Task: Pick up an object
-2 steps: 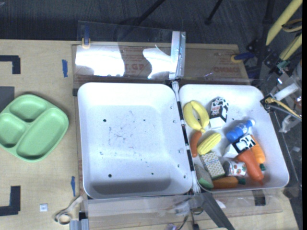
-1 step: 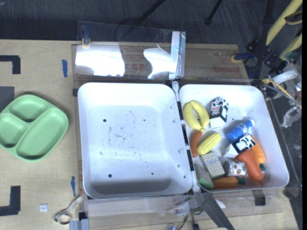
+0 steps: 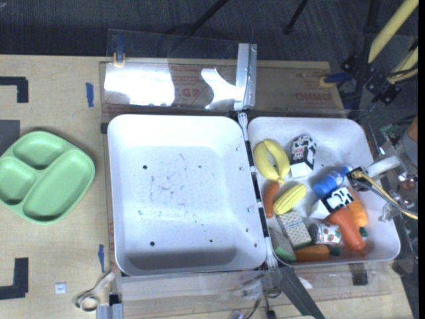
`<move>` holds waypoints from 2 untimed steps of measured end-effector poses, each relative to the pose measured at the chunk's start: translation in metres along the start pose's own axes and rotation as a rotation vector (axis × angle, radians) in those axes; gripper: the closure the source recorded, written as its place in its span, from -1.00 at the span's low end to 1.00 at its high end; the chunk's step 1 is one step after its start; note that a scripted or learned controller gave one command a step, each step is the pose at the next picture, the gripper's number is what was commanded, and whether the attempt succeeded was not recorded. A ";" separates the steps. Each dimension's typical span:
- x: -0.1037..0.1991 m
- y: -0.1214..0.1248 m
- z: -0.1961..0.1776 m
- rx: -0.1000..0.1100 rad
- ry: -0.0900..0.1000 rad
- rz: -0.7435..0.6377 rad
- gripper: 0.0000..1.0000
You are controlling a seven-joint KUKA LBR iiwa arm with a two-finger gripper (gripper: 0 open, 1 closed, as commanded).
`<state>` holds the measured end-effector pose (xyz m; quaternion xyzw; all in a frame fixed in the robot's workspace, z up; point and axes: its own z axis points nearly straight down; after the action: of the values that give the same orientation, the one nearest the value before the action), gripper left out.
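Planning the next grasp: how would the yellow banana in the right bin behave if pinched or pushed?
The curved yellow toy banana looks smooth and glossy, so it may slip. Its bend means it would probably rock or pivot, not roll straight. It leans on neighbouring toys in the right white bin, so pushing likely shifts them.

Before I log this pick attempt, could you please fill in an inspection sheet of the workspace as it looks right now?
Surface: wooden bench bearing two white bins; left bin shows scuffs and small holes.
Job's things: right bin holds a banana, corn cob, two carrots, blue bottle, black-and-white cow toy and small packets.
Clutter: green divided plate left of the bins; blue tape marks.
Grippers: arm at the right edge; finger state cannot be judged.
Cables: yellow cable by the arm.
Surroundings: clear panel behind the bins; dark floor, stand legs.
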<state>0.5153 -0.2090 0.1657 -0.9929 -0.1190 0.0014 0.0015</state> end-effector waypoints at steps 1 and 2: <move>0.041 0.024 -0.028 -0.002 0.001 0.027 -1.00; 0.047 -0.001 0.039 -0.001 0.001 0.036 -1.00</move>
<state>0.5601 -0.1965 0.1266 -0.9949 -0.1011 0.0006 0.0011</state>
